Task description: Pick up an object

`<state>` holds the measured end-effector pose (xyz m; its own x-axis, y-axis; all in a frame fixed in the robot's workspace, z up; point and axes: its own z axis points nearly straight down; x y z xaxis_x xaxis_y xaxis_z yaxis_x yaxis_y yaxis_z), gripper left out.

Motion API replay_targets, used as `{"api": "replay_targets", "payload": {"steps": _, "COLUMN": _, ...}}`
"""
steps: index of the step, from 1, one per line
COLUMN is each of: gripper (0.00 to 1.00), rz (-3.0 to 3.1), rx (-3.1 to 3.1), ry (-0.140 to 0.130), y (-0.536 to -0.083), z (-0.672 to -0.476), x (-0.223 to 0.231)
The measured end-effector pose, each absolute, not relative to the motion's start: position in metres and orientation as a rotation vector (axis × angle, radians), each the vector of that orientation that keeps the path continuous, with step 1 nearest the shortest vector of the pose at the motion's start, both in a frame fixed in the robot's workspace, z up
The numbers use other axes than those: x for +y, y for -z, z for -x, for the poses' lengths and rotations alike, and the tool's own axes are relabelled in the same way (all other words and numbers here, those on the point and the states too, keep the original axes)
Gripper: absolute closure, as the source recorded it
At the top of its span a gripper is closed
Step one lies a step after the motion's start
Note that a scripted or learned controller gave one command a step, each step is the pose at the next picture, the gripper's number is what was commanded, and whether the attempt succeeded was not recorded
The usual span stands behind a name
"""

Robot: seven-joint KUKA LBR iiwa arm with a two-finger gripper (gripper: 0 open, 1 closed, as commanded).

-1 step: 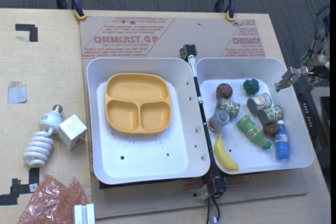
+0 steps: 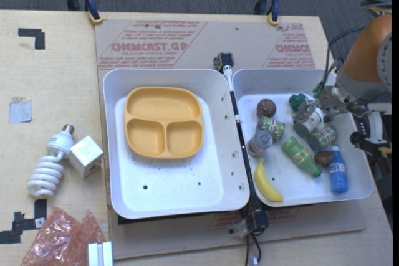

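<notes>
Arm (image 2: 374,53) reaches in from right, pincer (image 2: 313,110) angled low.

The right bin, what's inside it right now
The right bin holds a banana, a blue bottle, a green bottle, small cans and a brown round item. The gripper covers whatever lies beneath it.

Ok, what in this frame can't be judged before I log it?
- End effector, camera view: lost in clutter at the right bin's far edge, finger state unreadable.
- Grey object below it: too small to identify; contact unclear.
- Arm: cut off by the right edge.
- Can labels: too small to read.
</notes>
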<state>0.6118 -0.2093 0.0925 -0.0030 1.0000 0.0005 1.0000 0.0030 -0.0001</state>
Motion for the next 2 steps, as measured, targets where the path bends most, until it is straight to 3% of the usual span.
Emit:
{"api": "replay_targets", "payload": {"steps": 1, "gripper": 0.00, "rz": 2.221, "rx": -2.225, "ry": 0.000, "y": -0.099, "z": -0.659, "x": -0.139}}
{"api": "replay_targets", "payload": {"steps": 2, "gripper": 0.00, "rz": 2.214, "rx": -2.225, "ry": 0.008, "y": -0.094, "z": -0.661, "x": -0.218}}
